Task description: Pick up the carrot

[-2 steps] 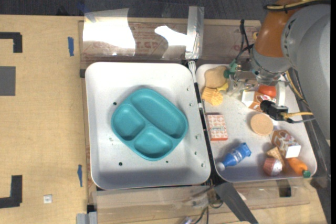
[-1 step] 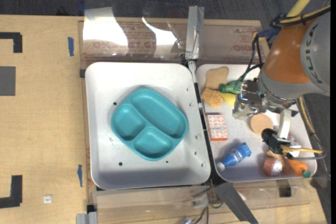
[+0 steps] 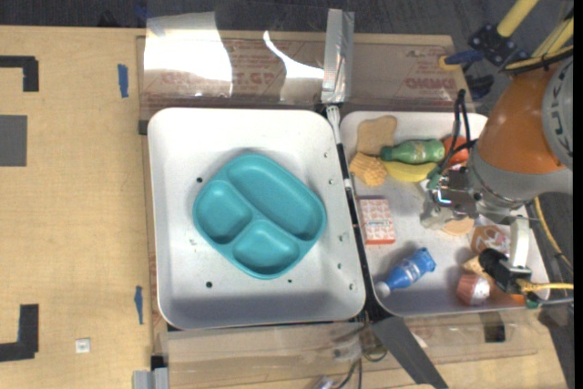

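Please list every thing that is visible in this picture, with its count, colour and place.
bins: two, white, side by side on the bench
divided plate: one, teal, in the left bin
bottle: one, blue, right bin, near edge
green and yellow toy: one, right bin, far side
biscuit-like pieces: two, tan, right bin, far left corner
small box: one, red and white, right bin, left side
arm: one, grey with orange band, over the right bin
end effector: one, low in the right bin
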Motion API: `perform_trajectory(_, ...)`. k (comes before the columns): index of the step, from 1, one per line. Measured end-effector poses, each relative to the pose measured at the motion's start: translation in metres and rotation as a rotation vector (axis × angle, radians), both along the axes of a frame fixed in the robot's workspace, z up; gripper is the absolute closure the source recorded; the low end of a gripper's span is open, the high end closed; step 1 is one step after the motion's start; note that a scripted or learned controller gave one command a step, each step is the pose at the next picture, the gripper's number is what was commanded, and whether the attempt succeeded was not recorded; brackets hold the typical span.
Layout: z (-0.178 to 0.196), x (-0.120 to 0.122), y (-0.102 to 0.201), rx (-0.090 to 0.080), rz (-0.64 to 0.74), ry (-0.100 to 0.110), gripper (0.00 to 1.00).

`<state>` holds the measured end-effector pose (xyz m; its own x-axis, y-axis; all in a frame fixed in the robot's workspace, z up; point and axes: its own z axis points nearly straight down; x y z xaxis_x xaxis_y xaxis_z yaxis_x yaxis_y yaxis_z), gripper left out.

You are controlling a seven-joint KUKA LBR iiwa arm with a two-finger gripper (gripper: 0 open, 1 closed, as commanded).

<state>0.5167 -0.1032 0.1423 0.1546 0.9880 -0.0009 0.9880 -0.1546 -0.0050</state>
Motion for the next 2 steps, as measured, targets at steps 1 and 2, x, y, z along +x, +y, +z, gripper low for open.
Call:
perform_trajectory(1, 0.001, 0.001, 0.001, 0.001, 0.002, -0.003, 0.0)
perform_trajectory(2, -0.05, -0.009, -0.042, 0.001, -0.134, -0.002, 0.0)
